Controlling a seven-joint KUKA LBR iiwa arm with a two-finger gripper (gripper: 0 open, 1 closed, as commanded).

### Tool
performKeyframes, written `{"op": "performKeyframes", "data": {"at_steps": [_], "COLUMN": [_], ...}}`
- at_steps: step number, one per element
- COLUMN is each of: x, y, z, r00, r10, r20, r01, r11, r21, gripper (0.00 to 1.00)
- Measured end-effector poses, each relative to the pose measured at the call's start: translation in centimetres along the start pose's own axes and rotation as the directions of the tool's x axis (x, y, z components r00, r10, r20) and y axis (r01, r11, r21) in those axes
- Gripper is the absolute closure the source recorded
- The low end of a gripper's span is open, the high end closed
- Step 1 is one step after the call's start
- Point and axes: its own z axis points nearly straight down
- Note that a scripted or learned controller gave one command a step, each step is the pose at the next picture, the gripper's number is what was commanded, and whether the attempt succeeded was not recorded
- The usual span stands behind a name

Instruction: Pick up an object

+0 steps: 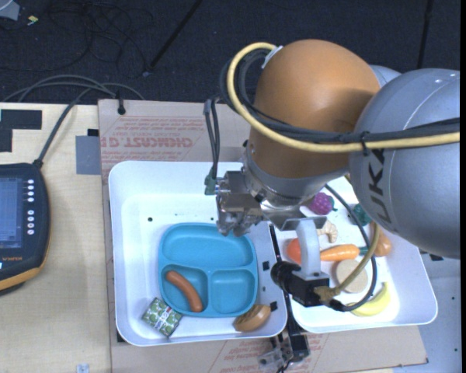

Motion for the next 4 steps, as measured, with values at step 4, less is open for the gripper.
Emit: {"op": "performKeyframes", "data": {"at_steps": [4], "x": [-6.2], "y": [16.4], "z": [15.6], "r00": [1.0], "r10": [0.014], "r20": [0.001], "r01": [-0.014], "r11": [1.0], "r21": [-0.01], "gripper": [1.0]}}
